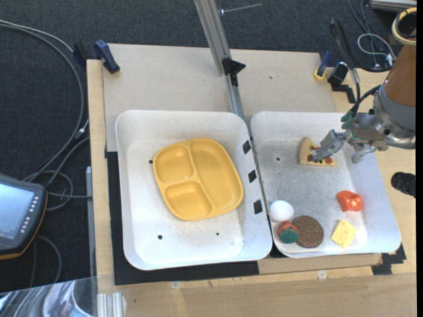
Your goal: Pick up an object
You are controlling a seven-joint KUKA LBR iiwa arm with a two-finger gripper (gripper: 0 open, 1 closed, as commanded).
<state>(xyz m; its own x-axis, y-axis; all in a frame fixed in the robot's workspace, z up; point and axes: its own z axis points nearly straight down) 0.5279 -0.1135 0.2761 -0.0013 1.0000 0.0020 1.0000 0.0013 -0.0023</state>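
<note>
The two-finger gripper (340, 146), fingers spread apart, hangs low in the right white bin (370, 177), one fingertip touching the pale yellow pizza-slice toy (309, 152) lying just left of it. Nearer the front rim sit an orange block (349, 201), yellow cheese wedge (344, 233), brown cookie (308, 231) and white egg (281, 211).

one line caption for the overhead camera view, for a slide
Claw poised at a pizza-slice toy in the right bin; yellow divided tray sits in the left bin.

2 white bins (132, 177), 1 yellow tray (197, 178), 6 toy food items (316, 152) in right bin.
</note>
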